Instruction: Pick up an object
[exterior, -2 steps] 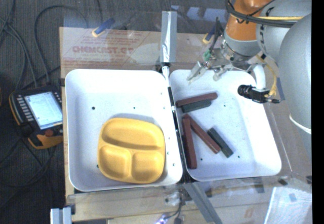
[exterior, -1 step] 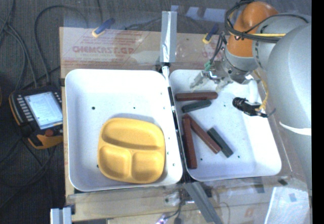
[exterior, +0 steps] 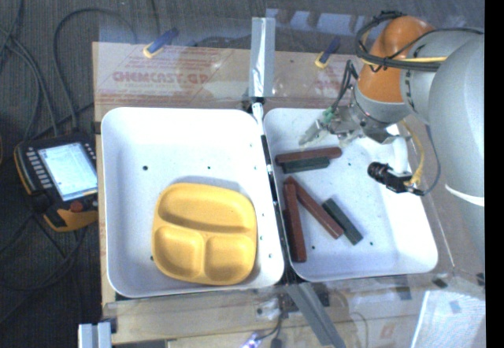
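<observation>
My gripper [exterior: 321,128] hangs over the back of the right bin [exterior: 394,256], just above and behind a brown bar [exterior: 307,154] that lies crosswise, with a dark green bar [exterior: 309,166] tight against its near side. Nothing visible is held in the gripper. Further forward in the same bin a long brown bar [exterior: 295,222] lies along the left wall. A second brown bar [exterior: 319,209] lies slanted beside it, and a dark grey block [exterior: 342,220] sits to its right. A yellow compartment tray [exterior: 206,233] rests in the left bin [exterior: 126,173].
The grey arm with its orange band [exterior: 390,63] fills the upper right over the right bin. A black cable connector [exterior: 386,173] hangs from it above the bin floor. A metal divider post [exterior: 261,55] stands between the bins at the back. A teach pendant [exterior: 63,173] lies off the bench at left.
</observation>
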Controlling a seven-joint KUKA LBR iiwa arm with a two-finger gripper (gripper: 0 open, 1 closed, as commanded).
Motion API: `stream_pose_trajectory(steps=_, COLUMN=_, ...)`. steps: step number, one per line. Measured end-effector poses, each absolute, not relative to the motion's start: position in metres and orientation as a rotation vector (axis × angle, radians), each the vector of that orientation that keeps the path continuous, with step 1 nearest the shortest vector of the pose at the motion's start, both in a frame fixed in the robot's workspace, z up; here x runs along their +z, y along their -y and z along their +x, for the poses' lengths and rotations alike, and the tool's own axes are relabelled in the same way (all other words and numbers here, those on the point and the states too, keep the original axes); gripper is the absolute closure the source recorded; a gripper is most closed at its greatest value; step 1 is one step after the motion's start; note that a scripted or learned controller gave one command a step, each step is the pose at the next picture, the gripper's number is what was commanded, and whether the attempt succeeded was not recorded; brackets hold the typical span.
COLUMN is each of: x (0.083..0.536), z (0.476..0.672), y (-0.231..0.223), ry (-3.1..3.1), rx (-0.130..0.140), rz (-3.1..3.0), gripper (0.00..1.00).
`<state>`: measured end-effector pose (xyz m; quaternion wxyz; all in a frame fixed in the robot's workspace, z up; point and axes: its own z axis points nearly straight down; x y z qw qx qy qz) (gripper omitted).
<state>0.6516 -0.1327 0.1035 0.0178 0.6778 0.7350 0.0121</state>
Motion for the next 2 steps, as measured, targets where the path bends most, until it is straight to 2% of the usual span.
stream_pose_trajectory(steps=2, x=0.104, z=0.610, y=0.132, ry=-2.364, rx=0.035, rz=2.000, gripper=0.00)
